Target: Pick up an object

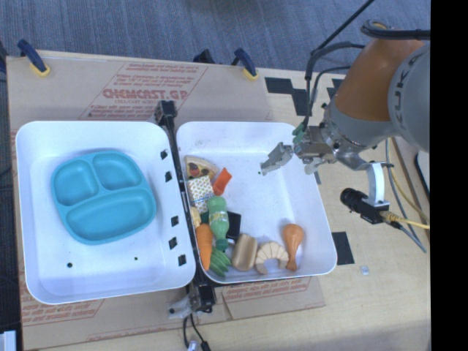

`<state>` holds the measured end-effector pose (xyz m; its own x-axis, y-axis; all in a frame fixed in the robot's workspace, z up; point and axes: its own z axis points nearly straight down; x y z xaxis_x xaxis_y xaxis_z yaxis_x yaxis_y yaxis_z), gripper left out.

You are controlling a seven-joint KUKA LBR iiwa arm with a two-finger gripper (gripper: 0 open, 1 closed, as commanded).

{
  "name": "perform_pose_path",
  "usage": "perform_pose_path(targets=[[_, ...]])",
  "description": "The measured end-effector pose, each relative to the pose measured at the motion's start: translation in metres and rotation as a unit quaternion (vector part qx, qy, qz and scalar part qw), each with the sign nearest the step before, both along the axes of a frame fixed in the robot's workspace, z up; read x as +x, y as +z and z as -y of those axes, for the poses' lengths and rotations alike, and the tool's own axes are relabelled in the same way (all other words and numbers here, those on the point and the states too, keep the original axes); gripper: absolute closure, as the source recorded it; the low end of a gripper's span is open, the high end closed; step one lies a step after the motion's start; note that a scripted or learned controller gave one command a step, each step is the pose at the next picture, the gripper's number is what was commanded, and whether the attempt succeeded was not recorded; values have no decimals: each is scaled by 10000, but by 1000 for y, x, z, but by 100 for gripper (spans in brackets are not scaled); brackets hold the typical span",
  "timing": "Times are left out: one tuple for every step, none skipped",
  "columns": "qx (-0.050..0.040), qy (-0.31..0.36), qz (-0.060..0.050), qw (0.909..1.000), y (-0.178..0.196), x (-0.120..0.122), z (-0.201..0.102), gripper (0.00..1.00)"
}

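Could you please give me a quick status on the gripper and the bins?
Two-finger gripper above right white bin, nothing between fingers. Toy food heaped along bin's left and bottom: orange carrot, tan drumstick. Nothing blocking.

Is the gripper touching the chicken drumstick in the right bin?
Apart. The camera view shows the gripper above the bin's upper middle, while the chicken drumstick lies near the bottom edge, with bare white bin floor between them.
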<state>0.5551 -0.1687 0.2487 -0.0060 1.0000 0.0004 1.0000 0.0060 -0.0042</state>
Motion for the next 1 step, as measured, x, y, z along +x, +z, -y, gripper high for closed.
perform_pose_path(targets=[[5, 533, -11, 9986, -138, 11, -38, 0]])
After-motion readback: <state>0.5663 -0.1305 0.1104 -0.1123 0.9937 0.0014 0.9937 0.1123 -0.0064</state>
